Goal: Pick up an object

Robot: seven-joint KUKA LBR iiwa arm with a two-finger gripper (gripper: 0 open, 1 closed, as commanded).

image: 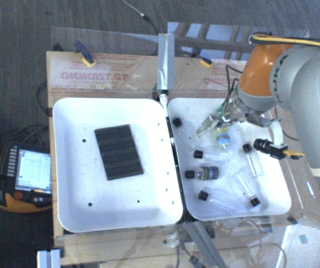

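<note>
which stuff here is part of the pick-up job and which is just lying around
Part of the job:
- gripper, over the right bin
- small clear vials with black caps, e.g.
- dark-banded vial

Lying about:
- black ridged pad in the left bin
- handheld controller on the floor
- blue clamp

1. A black ribbed rectangular pad (pixel 119 151) is lying flat in the middle of the left bin (pixel 71 205), a little turned.
2. Several small clear vials with black caps (pixel 207 195) are lying scattered on their sides in the right bin (pixel 271 208).
3. One vial with dark content (pixel 203 173) is lying near that bin's left side.
4. A vial with a blue part (pixel 224 141) is lying near the upper middle.
</note>
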